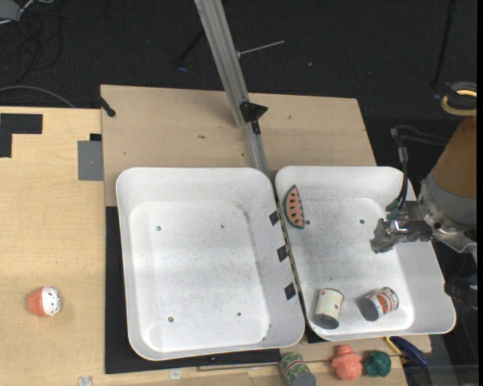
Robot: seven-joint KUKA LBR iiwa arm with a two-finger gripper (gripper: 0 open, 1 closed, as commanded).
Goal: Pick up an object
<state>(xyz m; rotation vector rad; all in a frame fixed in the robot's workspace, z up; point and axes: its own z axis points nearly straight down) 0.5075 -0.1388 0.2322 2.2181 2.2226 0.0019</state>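
Two white bins on the bench, arm coming in from the right.
Right bin [346, 179] has a cup [329, 307] and a can [379, 303] lying near the front edge, gripper [384, 238] hovering further back, well apart from both. Can't tell how the jaws stand; watermelon slice [294, 207] sits by the divider.

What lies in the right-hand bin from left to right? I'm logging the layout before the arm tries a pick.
Watermelon slice → white cup on its side → red and white can → gripper, which hangs further back than the can.
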